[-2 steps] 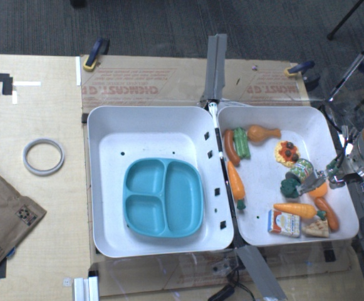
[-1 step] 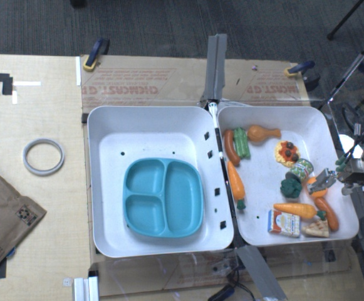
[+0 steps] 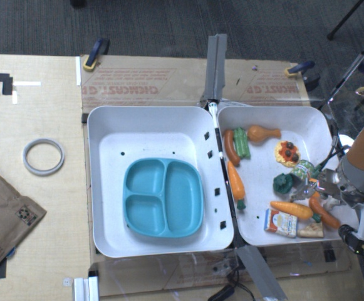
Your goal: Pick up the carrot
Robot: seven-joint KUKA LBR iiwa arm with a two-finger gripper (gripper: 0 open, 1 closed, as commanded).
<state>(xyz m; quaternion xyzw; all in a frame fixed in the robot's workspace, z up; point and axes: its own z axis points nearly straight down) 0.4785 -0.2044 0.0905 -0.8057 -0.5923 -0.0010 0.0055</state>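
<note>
An orange carrot [image 3: 235, 180] with a green stem end lies along the left wall of the right bin [image 3: 319, 121]. A second carrot-like orange piece [image 3: 291, 209] lies near the bin's front. A third orange piece [image 3: 325, 212] sits at the right, partly under the arm. My gripper [image 3: 309, 189] reaches in from the right and hangs low, just above and to the right of the second orange piece, beside a dark green broccoli [image 3: 284, 182]. I see nothing clearly between its fingers.
The right bin also holds a hot dog [image 3: 230, 146], a green vegetable [image 3: 241, 142], a drumstick [image 3: 263, 132], a pizza slice [image 3: 287, 152], a small carton [image 3: 280, 223] and a cracker [image 3: 311, 230]. A blue divided plate [image 3: 164, 197] lies in the left bin [image 3: 106, 168].
</note>
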